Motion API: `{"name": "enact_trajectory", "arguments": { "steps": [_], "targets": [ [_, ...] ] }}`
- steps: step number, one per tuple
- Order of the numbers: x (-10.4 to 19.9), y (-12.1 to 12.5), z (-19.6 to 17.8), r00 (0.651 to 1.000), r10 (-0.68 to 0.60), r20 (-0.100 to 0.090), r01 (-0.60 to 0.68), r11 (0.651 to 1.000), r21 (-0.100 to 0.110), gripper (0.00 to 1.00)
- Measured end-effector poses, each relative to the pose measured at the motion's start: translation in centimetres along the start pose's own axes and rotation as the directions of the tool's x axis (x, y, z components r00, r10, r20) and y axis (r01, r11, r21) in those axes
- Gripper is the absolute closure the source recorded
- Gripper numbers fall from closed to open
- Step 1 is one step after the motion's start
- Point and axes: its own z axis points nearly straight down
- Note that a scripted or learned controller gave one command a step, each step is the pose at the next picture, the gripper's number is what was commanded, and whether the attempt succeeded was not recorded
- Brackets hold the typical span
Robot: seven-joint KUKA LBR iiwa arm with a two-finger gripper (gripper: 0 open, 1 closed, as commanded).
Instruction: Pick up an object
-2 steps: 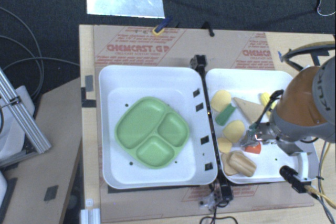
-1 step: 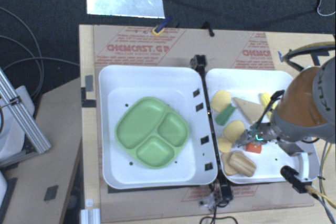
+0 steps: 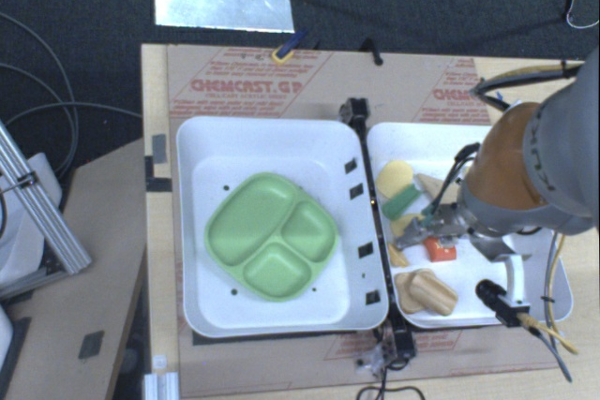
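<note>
Several toys (image 3: 412, 201) crowding the pincer (image 3: 405, 239); green plate (image 3: 271, 236) well apart.

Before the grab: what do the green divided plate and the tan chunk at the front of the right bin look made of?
Green plate: likely moulded plastic, smooth and matte, with uniform colour and soft rounded compartment edges. Tan chunk: possibly wood or a toy bread piece, dull, with faint ridges; too small to be sure.

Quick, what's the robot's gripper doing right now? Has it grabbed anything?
Gripper: low in the right bin among the toys, by the orange block; open, shut or holding something, cannot be told.
</note>
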Motion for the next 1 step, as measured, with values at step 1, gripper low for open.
{"name": "enact_trajectory", "arguments": {
  "steps": [1],
  "targets": [
    [-0.35,0.08,-1.17,1.0,0.001,0.004,-0.001,1.0,-0.006,1.0]
  ]
}}
